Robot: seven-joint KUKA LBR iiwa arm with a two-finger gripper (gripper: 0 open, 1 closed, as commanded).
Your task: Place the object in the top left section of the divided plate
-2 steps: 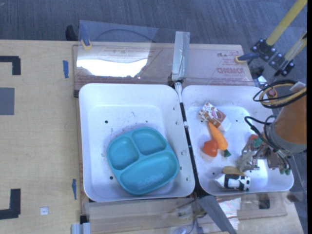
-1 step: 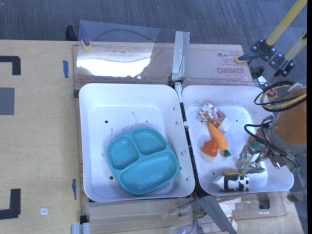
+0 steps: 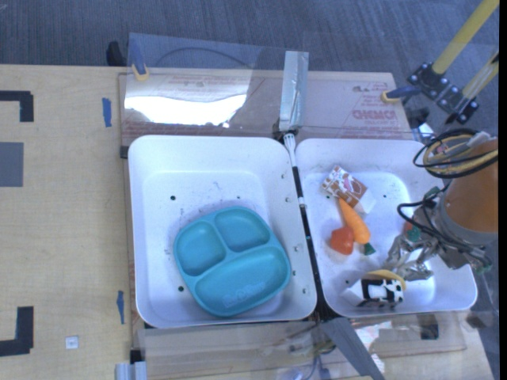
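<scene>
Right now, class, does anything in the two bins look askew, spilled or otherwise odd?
Little stands out. The blue divided plate lies turned at a slant to the left bin. In the right bin, the carrot, orange piece, snack packet and black-and-white toy lie scattered near the gripper. Nothing looks spilled or broken.

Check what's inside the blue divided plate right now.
All three sections of the blue divided plate show bare blue, nothing in them. The bin floor beneath it is covered.

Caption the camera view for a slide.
Metal claw above a black-and-white toy cow in the right bin; blue divided plastic plate waits in the left bin.
</scene>
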